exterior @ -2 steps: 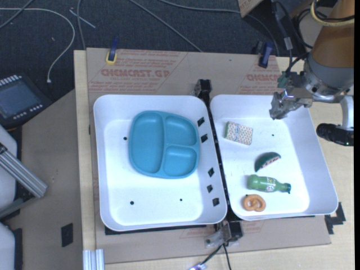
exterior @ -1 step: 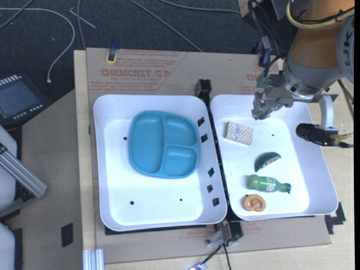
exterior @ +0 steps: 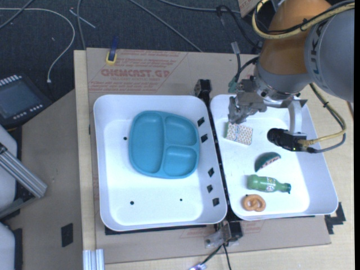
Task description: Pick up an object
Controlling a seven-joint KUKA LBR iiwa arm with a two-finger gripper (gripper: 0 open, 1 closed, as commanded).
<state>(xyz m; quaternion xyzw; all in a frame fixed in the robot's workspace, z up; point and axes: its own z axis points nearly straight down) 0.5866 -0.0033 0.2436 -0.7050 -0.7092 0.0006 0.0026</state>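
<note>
arm: the grey arm with its orange band reached in from 3 o'clock and hung over the top of the right bin (exterior: pixel 315 184).
gripper: the gripper (exterior: pixel 239 115) pointed down at the bin's upper left part; whether it was open or closed could not be told, and nothing was seen held in it.
nearest object: a small patterned square packet (exterior: pixel 240 133) lay flat just beside the gripper, toward 6 o'clock of it, at about 10 o'clock within the right bin.
packet axis: close to square, edges tilted a little, so no clear long axis.
other objects: a watermelon slice toy (exterior: pixel 268 161) near the bin's middle, a green bottle (exterior: pixel 268 184) lying on its side with its long axis running 9 to 3 o'clock, and a pretzel (exterior: pixel 255 203) at 6 o'clock.
left bin: the left bin (exterior: pixel 112 196) held a blue divided plate (exterior: pixel 163 144).
judgement: the packet looked the likeliest target, needing a short shift toward 6 o'clock and a descent.
</note>
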